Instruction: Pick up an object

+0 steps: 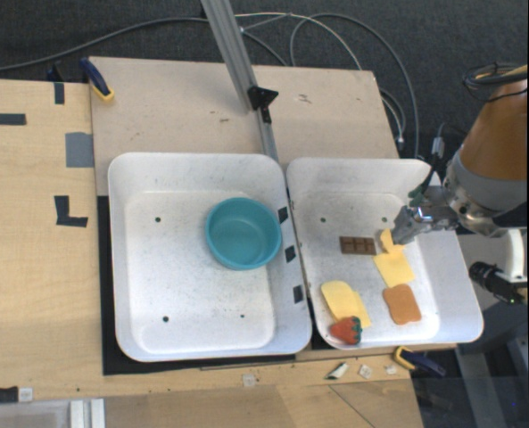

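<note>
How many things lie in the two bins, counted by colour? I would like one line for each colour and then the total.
Teal: 1, the bowl in the left bin.
Yellow: 2, the slice under the gripper and the piece near the front of the right bin.
Brown: 1, the chocolate bar.
Orange: 1, the block.
Red: 1, the strawberry.
Total: 6

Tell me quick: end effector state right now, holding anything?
End effector: low in the right bin, at the yellow piece; open or closed cannot be told, no hold visible.
</note>
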Motion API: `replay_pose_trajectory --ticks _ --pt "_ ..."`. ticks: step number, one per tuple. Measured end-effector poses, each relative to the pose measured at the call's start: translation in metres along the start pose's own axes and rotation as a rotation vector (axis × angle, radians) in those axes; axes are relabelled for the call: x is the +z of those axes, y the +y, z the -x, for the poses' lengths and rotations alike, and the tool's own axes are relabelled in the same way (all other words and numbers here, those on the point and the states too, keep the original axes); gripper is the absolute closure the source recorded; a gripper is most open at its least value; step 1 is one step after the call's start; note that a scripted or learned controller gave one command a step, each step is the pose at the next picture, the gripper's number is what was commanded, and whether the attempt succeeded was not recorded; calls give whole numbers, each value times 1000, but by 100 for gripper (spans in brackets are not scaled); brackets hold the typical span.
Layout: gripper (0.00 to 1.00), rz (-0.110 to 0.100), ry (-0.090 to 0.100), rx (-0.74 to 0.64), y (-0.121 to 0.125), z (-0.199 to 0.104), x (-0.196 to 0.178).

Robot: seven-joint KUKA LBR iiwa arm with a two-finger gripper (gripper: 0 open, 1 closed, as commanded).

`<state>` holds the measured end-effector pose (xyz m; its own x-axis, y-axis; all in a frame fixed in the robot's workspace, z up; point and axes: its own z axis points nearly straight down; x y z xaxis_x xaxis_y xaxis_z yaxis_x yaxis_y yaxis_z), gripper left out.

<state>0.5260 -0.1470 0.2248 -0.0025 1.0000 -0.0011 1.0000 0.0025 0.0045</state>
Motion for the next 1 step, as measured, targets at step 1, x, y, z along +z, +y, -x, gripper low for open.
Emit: replay_pose_trajectory --ticks 1 --pt "100 1 -1 0 1 0 -53"
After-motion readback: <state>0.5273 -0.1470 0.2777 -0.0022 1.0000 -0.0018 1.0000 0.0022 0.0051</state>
